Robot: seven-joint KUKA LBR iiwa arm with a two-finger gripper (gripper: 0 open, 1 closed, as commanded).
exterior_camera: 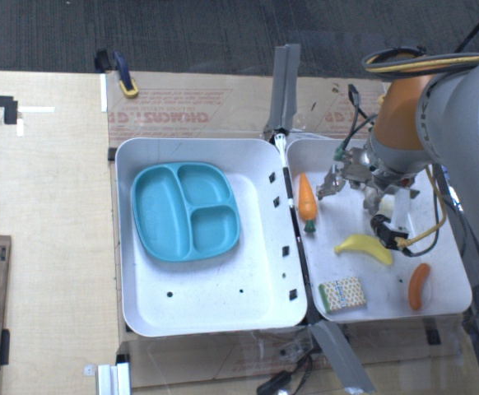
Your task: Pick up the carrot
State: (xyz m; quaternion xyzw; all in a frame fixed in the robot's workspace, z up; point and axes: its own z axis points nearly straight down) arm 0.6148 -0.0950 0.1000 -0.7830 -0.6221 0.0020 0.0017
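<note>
The carrot point(306, 199) is orange with a small green tip at its near end. It lies lengthwise in the right bin point(449, 303), close against that bin's left wall. My gripper point(346, 185) hangs over the upper middle of the same bin, a short way to the right of the carrot and apart from it. Nothing shows in it. The grey arm with its orange band point(399, 113) rises behind it from the right.
A yellow banana point(365, 248), a patterned green and white packet point(341, 293) and an orange-red sausage-shaped piece point(419, 286) lie in the near half of the right bin. The left bin point(126, 245) holds a blue divided plate point(186, 211).
</note>
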